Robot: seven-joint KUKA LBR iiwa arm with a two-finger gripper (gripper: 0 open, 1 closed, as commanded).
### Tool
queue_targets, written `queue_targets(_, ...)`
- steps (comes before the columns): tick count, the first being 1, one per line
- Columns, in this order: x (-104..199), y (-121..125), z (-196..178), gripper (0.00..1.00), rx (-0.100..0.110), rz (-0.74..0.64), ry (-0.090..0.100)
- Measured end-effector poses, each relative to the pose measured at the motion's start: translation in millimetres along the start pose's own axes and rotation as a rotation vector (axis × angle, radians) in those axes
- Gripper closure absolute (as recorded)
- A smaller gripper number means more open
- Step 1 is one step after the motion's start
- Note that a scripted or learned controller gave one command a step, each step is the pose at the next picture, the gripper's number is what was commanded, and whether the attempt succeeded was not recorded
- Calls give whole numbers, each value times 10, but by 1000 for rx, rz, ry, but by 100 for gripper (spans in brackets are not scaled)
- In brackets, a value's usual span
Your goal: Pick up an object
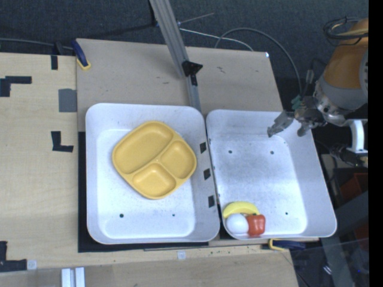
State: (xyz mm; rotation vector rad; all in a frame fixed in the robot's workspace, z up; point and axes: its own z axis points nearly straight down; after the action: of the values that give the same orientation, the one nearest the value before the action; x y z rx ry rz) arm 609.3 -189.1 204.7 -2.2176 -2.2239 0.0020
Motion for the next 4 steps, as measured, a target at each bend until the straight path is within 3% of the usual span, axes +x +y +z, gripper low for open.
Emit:
queue_targets(1,0,0,0,0,0,0,0)
queue_targets(3,90,-9,1087,0,7,0,1)
queue_targets(4,99,-14,1170,0,2,0,-1)
